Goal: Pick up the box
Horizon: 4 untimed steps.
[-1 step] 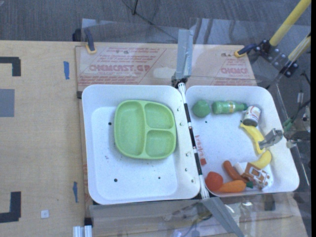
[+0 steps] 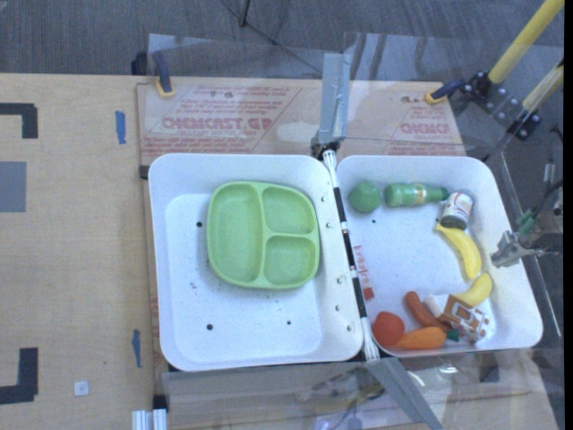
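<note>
The box (image 2: 466, 317) is a small white carton with an orange-brown print. It lies in the near right corner of the right bin (image 2: 394, 258), tilted against the bin's wall. A yellow banana (image 2: 468, 256) curves down just above it, its lower end almost touching the box. A red-brown sausage (image 2: 418, 308) and an orange carrot (image 2: 423, 337) lie right against the box's left side.
A red tomato (image 2: 388, 328) sits left of the carrot. Along the right bin's far side lie a green ball (image 2: 364, 196), a green bottle (image 2: 414, 193) and a small can (image 2: 457, 210). The left bin (image 2: 179, 312) holds a green divided plate (image 2: 264, 235). A metal clamp (image 2: 513, 247) stands at the right bin's right rim.
</note>
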### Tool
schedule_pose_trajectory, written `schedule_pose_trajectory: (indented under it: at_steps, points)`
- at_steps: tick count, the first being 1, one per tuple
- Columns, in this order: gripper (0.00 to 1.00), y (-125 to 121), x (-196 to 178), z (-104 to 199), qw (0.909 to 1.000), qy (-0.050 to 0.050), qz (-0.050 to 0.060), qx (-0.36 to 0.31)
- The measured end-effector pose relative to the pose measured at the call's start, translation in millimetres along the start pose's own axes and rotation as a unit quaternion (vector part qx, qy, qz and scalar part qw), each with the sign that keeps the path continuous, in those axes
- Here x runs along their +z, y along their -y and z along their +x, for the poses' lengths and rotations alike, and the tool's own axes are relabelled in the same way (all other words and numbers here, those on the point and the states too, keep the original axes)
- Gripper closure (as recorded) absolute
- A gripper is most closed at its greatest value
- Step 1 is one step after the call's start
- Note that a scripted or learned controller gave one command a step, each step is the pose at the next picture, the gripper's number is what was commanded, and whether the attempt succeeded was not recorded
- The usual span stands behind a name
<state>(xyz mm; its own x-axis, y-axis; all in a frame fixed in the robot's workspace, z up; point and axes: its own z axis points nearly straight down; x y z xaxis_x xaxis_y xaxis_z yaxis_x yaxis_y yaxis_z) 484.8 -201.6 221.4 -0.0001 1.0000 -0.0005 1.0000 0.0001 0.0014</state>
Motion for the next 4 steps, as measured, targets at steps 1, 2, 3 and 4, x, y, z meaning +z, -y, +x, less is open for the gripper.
schedule_pose_trajectory:
  at_steps: [1, 2, 3, 4]
  points:
    - [1.00, -1.0, -10.1, -0.6, 1.0000, 0.001, -0.002, 0.000]
    - [1.00, 5.1, -10.7, 15.0, 0.9980, -0.001, 0.001, 0.063]
    - [1.00, -29.2, -133.8, 0.3, 0.9956, 0.001, 0.000, 0.094]
    - [1.00, 5.5, 11.8, 16.1, 0.9801, 0.000, 0.002, 0.198]
